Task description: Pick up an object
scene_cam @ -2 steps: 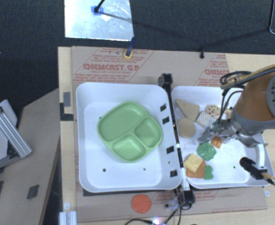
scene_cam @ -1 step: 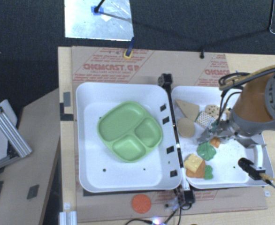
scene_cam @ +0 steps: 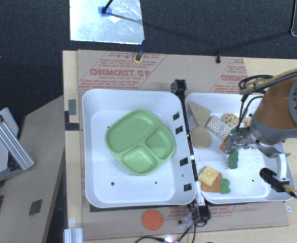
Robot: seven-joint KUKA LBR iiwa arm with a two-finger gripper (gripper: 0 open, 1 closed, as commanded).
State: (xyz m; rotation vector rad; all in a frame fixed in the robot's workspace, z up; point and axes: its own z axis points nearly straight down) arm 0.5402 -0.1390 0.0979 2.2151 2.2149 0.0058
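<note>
My gripper [scene_cam: 232,145] hangs low over the middle of the right bin [scene_cam: 250,194], reaching in from the right. Just below its tip lies a small green toy piece [scene_cam: 232,160]. An orange piece [scene_cam: 223,146] lies against its left side. A patterned white box [scene_cam: 217,127] and a spotted cookie [scene_cam: 229,119] sit just behind it. Further left lie a tan wedge [scene_cam: 201,113] and a tan round piece [scene_cam: 201,137]. Near the front left corner are a yellow block [scene_cam: 208,175], an orange piece [scene_cam: 214,187] and a small green piece [scene_cam: 224,186].
The left bin [scene_cam: 95,184] holds a green divided plate [scene_cam: 140,142]. A black divider with clips [scene_cam: 187,140] runs between the bins. An orange disc [scene_cam: 152,219] lies on the bench in front. The arm's grey body [scene_cam: 283,113] and cables cover the right bin's far right side.
</note>
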